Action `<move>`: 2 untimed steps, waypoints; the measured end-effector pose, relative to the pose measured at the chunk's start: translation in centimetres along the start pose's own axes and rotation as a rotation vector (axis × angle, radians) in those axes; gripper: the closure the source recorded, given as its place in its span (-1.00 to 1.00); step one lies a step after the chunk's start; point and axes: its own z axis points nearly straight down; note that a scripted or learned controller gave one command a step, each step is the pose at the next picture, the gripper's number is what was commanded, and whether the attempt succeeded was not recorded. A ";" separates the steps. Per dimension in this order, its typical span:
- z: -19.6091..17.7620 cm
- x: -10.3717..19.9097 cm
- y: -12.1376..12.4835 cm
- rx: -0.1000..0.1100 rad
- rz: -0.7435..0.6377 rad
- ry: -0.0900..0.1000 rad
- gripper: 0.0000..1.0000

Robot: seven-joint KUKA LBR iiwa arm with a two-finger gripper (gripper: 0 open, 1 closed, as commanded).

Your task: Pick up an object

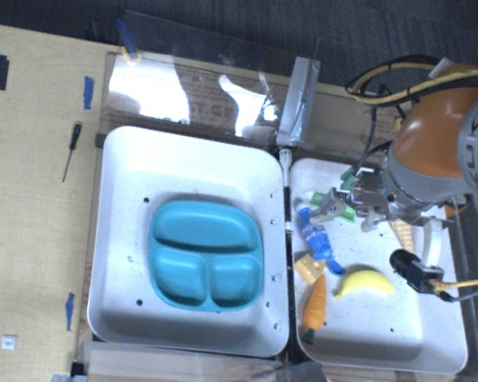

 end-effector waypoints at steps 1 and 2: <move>0.0 1.1 0.8 -0.004 -0.187 -0.002 -1.00; 0.0 0.3 -0.3 -0.001 -0.073 0.000 -1.00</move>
